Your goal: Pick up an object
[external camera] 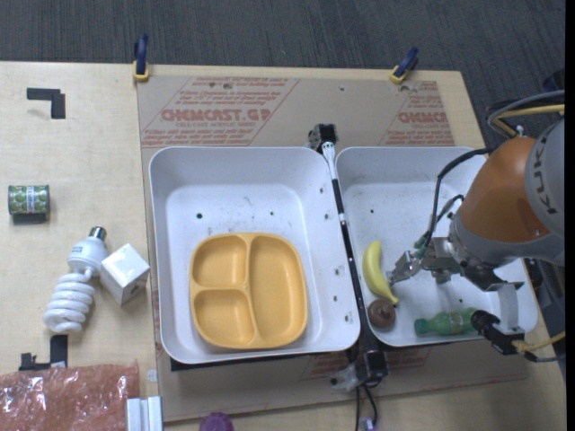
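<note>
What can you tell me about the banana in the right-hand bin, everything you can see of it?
The banana is yellow, curved and whole, unpeeled, lying flat on the floor of the right bin near its left wall. It runs roughly top to bottom in the camera view, bowing toward the wall. Its lower end lies right by a small brown object; whether they touch is unclear. The gripper sits just to its right, not holding it.

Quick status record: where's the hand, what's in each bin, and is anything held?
hand: over the right bin, just right of the banana
held: nothing seen between the fingers
right bin contents: banana, brown round object, green bottle lying on its side
left bin contents: yellow divided plate
outside bins: light bulb, white cube, green can
</note>
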Tool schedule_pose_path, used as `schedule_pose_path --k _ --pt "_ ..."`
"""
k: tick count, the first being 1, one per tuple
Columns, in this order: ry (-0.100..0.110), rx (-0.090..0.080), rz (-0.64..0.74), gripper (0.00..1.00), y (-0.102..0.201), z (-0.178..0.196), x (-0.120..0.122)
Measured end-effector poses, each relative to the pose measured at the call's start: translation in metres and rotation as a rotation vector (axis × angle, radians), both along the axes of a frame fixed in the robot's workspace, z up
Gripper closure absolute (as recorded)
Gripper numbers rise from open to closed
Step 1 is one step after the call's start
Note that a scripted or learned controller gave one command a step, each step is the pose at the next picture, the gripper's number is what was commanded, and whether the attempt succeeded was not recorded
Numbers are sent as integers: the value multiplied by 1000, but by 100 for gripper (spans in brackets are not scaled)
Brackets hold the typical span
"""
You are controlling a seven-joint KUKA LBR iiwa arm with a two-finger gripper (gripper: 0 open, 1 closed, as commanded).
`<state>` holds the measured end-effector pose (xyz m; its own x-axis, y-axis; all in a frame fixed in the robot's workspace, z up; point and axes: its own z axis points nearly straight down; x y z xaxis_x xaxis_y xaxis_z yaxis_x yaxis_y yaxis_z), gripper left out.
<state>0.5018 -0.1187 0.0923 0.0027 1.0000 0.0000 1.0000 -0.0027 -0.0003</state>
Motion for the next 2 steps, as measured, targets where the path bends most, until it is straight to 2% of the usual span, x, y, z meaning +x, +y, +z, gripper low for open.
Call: schedule_pose_path --k 1,2 --pt "-3 -1 -2 100 -1 10 2" --pt "-1 -1 4 100 -4 9 78"
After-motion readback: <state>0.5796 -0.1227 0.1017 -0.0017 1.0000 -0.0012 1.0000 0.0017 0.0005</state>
